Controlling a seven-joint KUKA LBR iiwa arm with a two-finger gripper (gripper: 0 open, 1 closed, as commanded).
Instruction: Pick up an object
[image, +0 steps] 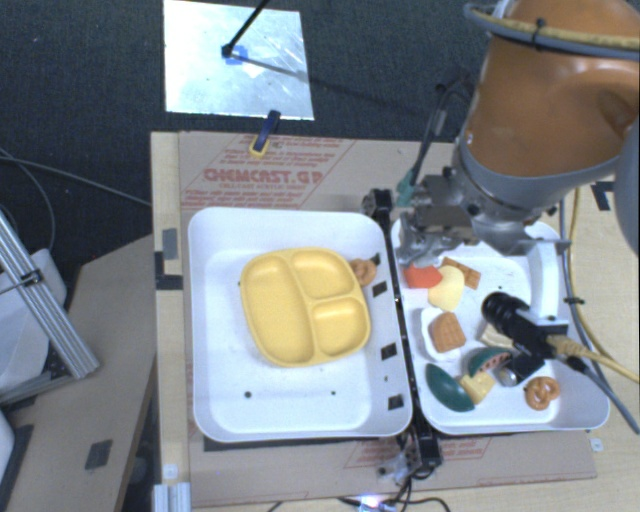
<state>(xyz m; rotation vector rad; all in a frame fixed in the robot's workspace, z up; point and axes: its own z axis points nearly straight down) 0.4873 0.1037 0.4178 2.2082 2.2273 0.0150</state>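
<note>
Several toys crowd the right bin (585, 405), so the pincer (432, 243) hangs low over its far corner above a red piece (421, 276); its grip state I cannot tell.

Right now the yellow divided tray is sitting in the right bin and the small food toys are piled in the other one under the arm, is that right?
Not quite. The camera view shows the yellow divided tray sitting in the left bin, not the right one. The small food toys are piled in the right bin, under the arm.
</note>
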